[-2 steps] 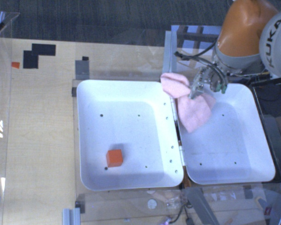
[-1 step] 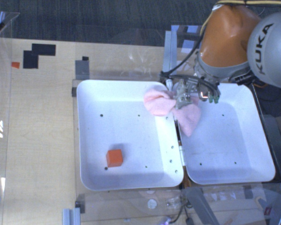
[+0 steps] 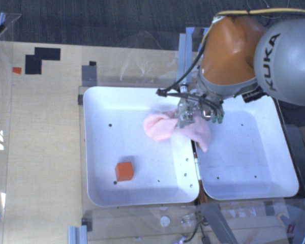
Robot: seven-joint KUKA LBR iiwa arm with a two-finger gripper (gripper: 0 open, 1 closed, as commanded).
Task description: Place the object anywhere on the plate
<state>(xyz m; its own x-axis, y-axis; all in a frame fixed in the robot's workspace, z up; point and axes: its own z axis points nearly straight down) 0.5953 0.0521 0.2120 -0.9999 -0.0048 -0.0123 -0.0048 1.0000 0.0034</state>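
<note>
**Pink cloth at the bin divide, no plate in sight**

The gripper (image 3: 189, 117) hangs over the inner edge of the left bin (image 3: 99, 151), right where it meets the right bin (image 3: 254, 182). Beneath it a soft pink cloth (image 3: 162, 127) lies bunched, most of it on the left bin's floor, with one lobe draped across the divide toward the right bin. The gripper sits at the cloth's upper edge, apparently touching it, but the metal tips are too small and cluttered to tell whether the fingers are spread, closed, or pinching fabric.

A small orange block (image 3: 124, 171) rests well apart from the cloth, near the front of the left bin.

As for progress: which thing is meant by "the object" is uncertain, though the arm's position suggests the cloth. No plate is recognisable on the counter (image 3: 40, 151) or in either bin, so placement looks not yet done. A secure grasp, a lift and a carry to the target all appear to remain.
</note>
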